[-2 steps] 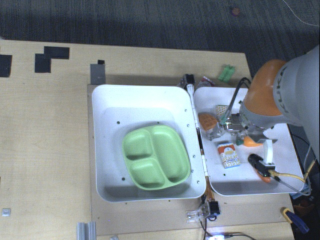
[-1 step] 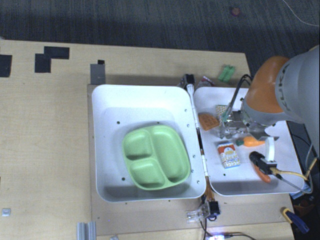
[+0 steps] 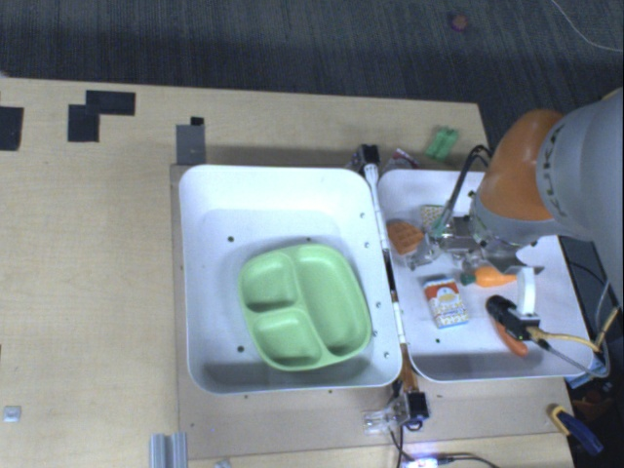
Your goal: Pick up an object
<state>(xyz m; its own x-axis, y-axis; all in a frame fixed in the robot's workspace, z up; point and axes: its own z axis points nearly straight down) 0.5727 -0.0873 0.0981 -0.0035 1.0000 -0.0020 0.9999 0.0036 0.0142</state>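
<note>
Cannot judge how far open the gripper (image 3: 441, 239) is, low in the far-left part of the right bin (image 3: 468, 354), nor whether it holds anything. Finds a blurred brown round piece (image 3: 402, 233) just left of it, a small red-and-white carton (image 3: 447, 303) nearer and apart, and an orange piece (image 3: 493, 278) to the right, partly hidden by the wrist. Further left, finds a green divided plate (image 3: 304, 306) in the left bin (image 3: 210, 261). Around both, notes a pale wooden bench (image 3: 88, 291) and dark carpet (image 3: 292, 27) beyond.
</note>
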